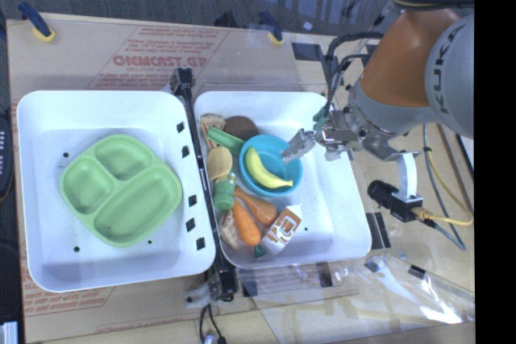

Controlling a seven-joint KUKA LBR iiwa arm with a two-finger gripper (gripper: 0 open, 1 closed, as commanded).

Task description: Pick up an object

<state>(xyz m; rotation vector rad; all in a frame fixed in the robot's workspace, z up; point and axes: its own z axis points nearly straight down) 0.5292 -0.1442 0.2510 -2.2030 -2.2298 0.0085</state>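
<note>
The left bin (32, 197) holds a green divided plate (121, 188). The right bin (343, 197) holds, along its left wall, a blue bowl (256, 180) with a banana (263, 171) inside, carrots (248, 221) and other play food. The pincer (297, 147) hovers at the bowl's right rim, clamped on nothing; whether its jaws are apart I cannot tell.

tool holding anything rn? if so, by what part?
Cannot tell. The tool sits over the right rim of the blue bowl, near the banana, with nothing visibly between its tips.

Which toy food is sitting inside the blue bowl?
The yellow banana. It alone lies in the blue bowl; the carrot and the rest lie loose in the right bin.
</note>
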